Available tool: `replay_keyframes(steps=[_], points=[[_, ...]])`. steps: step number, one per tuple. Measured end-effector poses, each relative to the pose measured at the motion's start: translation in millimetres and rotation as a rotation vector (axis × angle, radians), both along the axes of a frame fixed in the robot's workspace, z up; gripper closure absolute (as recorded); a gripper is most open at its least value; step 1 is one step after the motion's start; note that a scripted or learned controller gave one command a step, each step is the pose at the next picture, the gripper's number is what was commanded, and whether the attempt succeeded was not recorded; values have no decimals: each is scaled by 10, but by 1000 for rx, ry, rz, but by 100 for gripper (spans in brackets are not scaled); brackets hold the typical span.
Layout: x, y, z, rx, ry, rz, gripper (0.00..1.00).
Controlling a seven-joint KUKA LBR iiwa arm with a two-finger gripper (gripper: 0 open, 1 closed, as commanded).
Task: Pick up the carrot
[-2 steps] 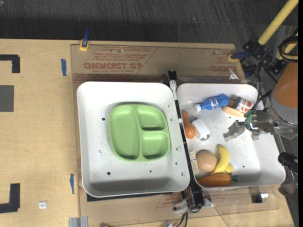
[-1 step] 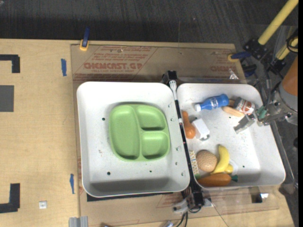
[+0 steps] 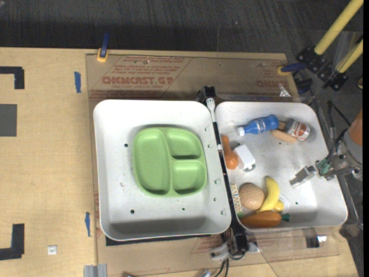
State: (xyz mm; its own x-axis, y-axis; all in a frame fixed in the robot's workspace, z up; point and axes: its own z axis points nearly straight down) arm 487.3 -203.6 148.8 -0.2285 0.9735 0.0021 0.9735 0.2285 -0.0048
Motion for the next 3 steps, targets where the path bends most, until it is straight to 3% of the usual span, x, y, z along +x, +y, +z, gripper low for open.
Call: replay_keyframes(steps=[1, 2, 3], points=[[-65, -215, 564, -6, -13, -208, 0], [-75, -197, 476, 2, -3, 95, 0], [-70, 141, 286, 4, -3, 413, 0]])
